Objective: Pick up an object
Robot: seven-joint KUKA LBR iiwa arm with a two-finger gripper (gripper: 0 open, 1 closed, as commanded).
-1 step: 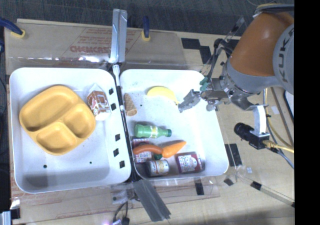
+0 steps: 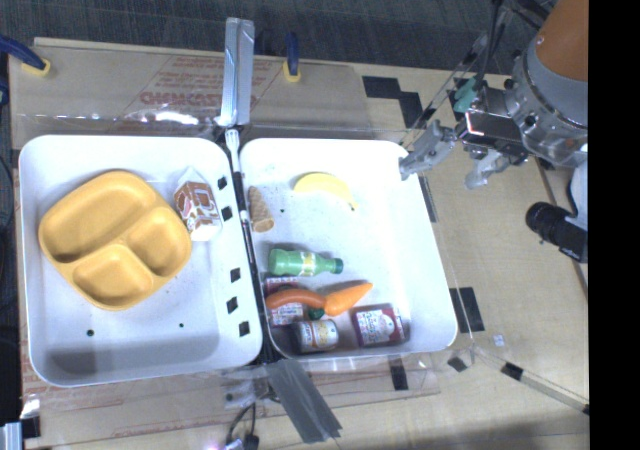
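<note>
The right bin holds a yellow banana-like fruit, a small brown roll, a green bottle, an orange carrot and two dark jars along its near edge. My gripper hangs above the bin's far right corner, just outside the rim. It is open, its two grey fingers spread apart with nothing between them. The banana-like fruit is the closest object, to the gripper's left.
The left bin holds a yellow divided plate and a wrapped brown snack by the divider. A metal bracket stands at the far end between the bins. Bare bench lies right of the right bin.
</note>
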